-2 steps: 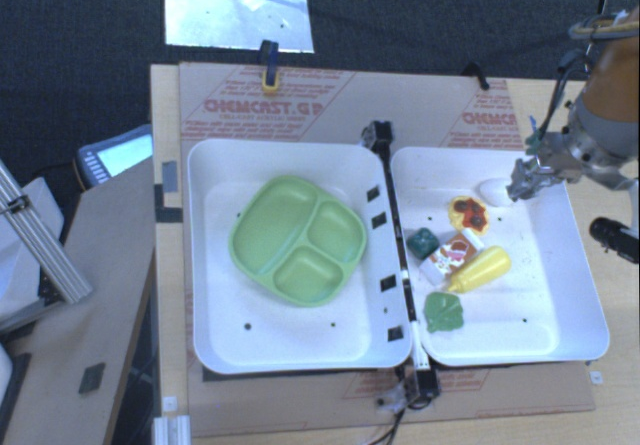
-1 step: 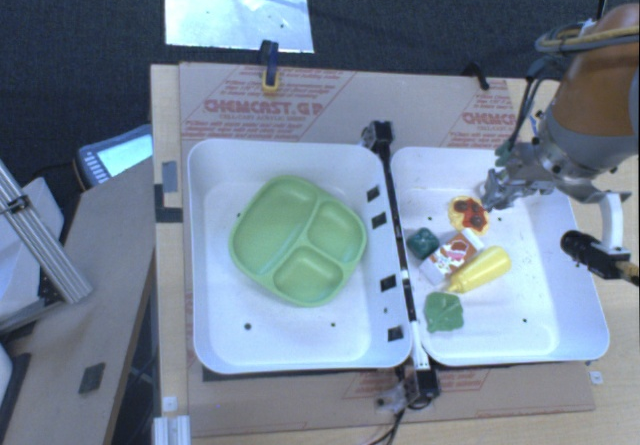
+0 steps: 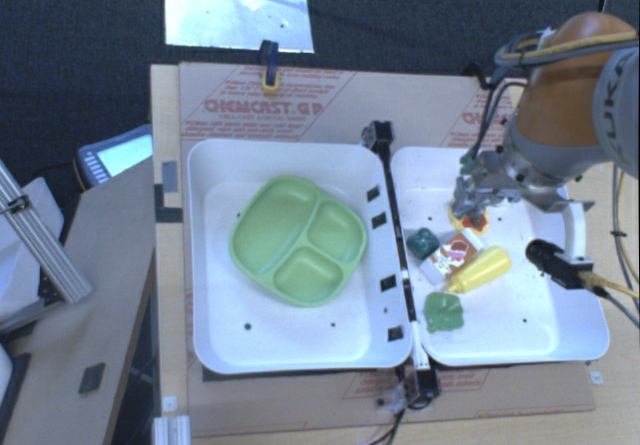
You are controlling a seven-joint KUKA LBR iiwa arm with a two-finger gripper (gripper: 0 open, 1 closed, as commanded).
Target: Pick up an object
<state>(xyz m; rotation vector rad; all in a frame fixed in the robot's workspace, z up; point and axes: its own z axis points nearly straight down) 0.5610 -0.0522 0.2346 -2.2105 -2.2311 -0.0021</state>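
Observation:
My gripper (image 3: 468,207) hangs low over the right bin (image 3: 520,328), its fingers right above a small orange and white object (image 3: 472,224). Just below lie a white packet with red print (image 3: 452,255), a yellow bottle-shaped toy (image 3: 478,270), a dark teal piece (image 3: 422,242) and a green lumpy toy (image 3: 443,311). The fingertips blend into the clutter beneath them, so their gap is unreadable.
The left bin (image 3: 215,328) holds a light green divided plate (image 3: 298,241). A black divider strip (image 3: 392,233) runs between the two bins. A black fitting (image 3: 556,264) with a cable sits at the right bin's right side. Cardboard lies under both bins.

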